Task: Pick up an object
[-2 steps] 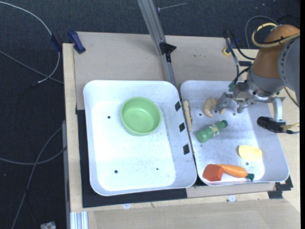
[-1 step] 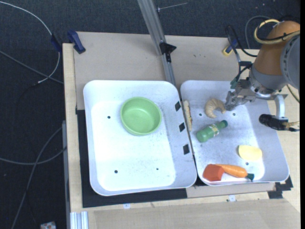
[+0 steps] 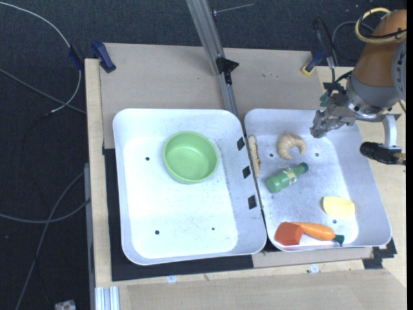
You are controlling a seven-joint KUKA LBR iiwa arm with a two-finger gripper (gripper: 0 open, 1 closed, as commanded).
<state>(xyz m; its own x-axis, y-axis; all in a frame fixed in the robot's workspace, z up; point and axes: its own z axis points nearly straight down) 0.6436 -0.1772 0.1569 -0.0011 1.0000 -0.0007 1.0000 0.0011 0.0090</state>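
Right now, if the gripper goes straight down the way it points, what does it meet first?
Probably the bare floor of the right bin, near its back edge. The croissant lies just left of the gripper, though depth is unclear.

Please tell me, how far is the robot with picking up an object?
Nothing looks picked yet. The gripper hangs over the right bin, near the croissant. The croissant, green bottle and carrot all lie in that bin, so grasping and lifting remain.

A pale wooden bench (image 3: 168, 76) stood on dark carpet (image 3: 51, 141). Thin cables (image 3: 39, 21) trailed across the floor at left. Blue clamps (image 3: 103, 57) gripped the bench's far edge.
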